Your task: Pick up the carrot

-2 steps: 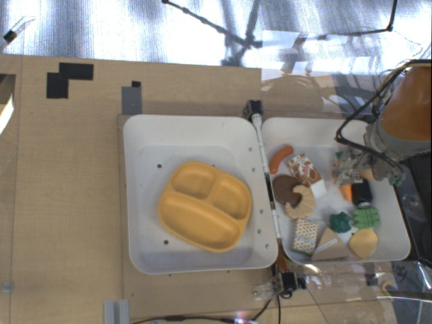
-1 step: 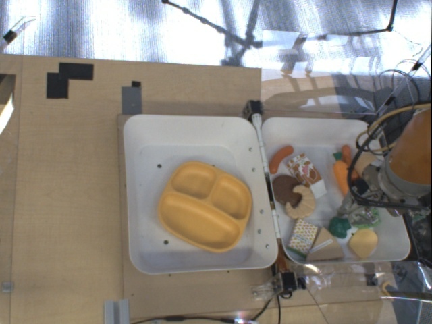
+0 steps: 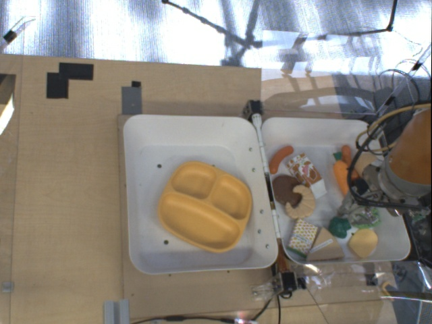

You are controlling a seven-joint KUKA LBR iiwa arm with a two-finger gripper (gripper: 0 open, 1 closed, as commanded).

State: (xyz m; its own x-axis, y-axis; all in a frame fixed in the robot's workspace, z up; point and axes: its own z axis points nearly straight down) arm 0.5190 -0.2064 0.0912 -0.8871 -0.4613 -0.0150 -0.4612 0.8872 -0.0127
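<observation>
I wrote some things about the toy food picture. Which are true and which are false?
1. The yellow plate sits in the left bin. True.
2. The carrot lies on the yellow plate. False: it lies in the right bin, near the arm.
3. The yellow plate has compartments. True.
4. The sausage is in the left bin. False: it is in the right bin, near its left wall.
5. The croissant lies in the right bin. True.
</observation>
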